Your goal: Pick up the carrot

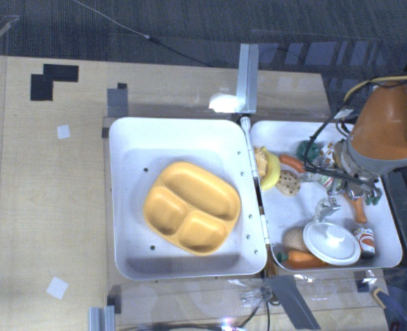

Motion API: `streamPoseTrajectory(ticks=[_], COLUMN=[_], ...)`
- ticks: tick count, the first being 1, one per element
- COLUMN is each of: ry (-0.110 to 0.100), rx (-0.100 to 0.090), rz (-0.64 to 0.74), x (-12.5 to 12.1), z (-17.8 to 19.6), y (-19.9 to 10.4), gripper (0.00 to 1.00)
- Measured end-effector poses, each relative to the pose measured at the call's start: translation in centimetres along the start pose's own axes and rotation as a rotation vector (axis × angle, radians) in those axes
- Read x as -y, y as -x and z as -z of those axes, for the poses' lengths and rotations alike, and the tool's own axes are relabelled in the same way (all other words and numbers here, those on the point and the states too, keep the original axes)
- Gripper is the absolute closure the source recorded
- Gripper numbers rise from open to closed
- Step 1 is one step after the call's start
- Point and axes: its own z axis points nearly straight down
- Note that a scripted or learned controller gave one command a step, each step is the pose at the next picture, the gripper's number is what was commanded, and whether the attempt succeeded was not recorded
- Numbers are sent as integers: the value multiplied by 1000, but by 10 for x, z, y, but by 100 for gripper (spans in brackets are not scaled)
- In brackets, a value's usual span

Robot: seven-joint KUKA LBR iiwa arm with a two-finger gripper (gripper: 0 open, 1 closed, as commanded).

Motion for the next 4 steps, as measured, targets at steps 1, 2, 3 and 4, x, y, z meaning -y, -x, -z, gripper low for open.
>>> streamPoseTrajectory(ticks=[1, 2, 3, 4], ry=[-3, -4, -3, -3], rx=[11, 23, 15, 7], rz=[-113, -74, -164, -103], x=[10, -68, -32, -20], z=[11, -7, 22, 20], y=[-59, -34, 39, -63], gripper=[0, 0, 0, 0])
